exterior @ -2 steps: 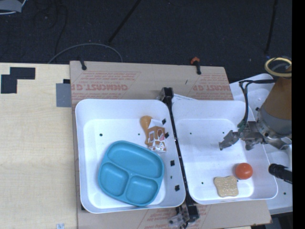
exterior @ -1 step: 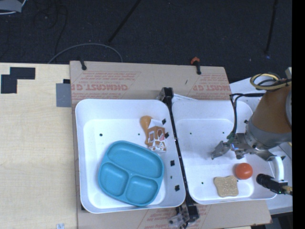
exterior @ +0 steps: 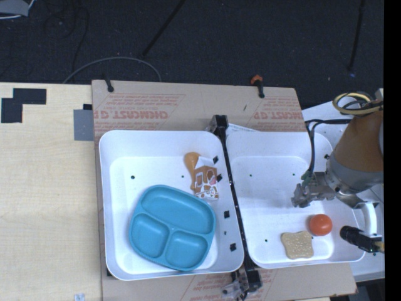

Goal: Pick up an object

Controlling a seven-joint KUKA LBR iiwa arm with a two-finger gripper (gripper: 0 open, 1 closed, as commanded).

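In the right bin point(exterior: 269, 168) lie a red-orange ball point(exterior: 321, 224) and a tan slice of toy toast point(exterior: 297, 244), both near the front right. My gripper point(exterior: 303, 195) hangs over the right bin's right half, just up and left of the ball, with nothing visibly between its fingers. The left bin point(exterior: 125, 162) holds a blue divided plate point(exterior: 172, 227), with an orange-brown piece point(exterior: 192, 160) and a small patterned white packet point(exterior: 205, 183) beside the centre divider.
A black divider bar point(exterior: 227, 187) runs between the two bins. Cardboard point(exterior: 188, 108) lies under them, with a pale wooden bench top point(exterior: 44, 193) at left. The arm's orange band point(exterior: 366, 143) and cables come in from the right.
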